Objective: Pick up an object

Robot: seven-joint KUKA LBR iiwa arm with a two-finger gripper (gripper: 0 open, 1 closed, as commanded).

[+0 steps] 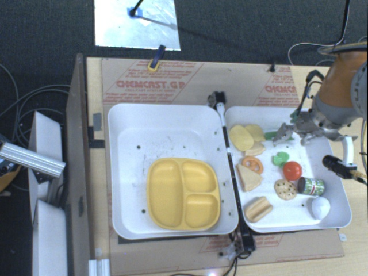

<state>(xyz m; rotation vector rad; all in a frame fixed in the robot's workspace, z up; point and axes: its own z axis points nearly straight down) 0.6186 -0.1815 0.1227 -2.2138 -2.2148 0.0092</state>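
The right bin (336,209) serves as the landmark. Nearest the camera, at its front edge, lie a hot-dog bun (258,208) and, toward the front right corner, a white egg (319,207). Just behind the egg a small green can (312,186) lies on its side, with a cookie (284,189) touching its left end. A red tomato (292,169) sits just behind the cookie, and a green piece (280,157) is just behind that. On the bin's left side a sandwich wedge (248,178) lies beside an orange slice (252,165), with yellow pieces (243,137) farther back.

The pincer (283,133) hangs over the bin's rear part, right of the yellow pieces; whether it is wide or narrow I cannot tell, and nothing is seen in it.

Left of the right bin, the other bin (123,154) holds a yellow divided tray (183,193). Both rest on the desk (190,76).
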